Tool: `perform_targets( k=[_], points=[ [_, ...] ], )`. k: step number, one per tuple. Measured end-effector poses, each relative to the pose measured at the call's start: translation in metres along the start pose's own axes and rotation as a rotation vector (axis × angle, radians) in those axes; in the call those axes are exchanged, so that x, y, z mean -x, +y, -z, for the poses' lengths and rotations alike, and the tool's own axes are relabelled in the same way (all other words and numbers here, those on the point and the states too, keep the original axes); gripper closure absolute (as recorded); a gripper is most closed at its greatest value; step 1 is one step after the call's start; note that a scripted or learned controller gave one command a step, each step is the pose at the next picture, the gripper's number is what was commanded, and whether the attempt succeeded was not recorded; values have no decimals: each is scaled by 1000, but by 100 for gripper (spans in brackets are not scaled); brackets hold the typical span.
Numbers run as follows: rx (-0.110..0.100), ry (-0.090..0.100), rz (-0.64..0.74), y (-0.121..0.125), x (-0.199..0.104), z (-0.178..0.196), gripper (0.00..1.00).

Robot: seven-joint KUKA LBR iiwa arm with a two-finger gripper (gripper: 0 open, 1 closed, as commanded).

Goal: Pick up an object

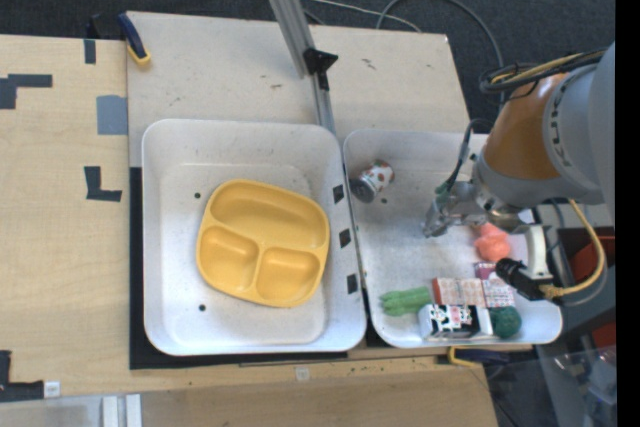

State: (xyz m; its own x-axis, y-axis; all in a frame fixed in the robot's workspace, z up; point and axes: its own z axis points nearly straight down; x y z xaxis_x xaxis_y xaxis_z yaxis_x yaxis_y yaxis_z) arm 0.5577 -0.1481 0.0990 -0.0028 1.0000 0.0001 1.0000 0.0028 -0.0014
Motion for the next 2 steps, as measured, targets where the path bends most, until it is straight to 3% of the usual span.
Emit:
perform_targets(
  k=[2],
  points=[
    [4, -1, -1, -2, -9, 92, 100]
  ],
)
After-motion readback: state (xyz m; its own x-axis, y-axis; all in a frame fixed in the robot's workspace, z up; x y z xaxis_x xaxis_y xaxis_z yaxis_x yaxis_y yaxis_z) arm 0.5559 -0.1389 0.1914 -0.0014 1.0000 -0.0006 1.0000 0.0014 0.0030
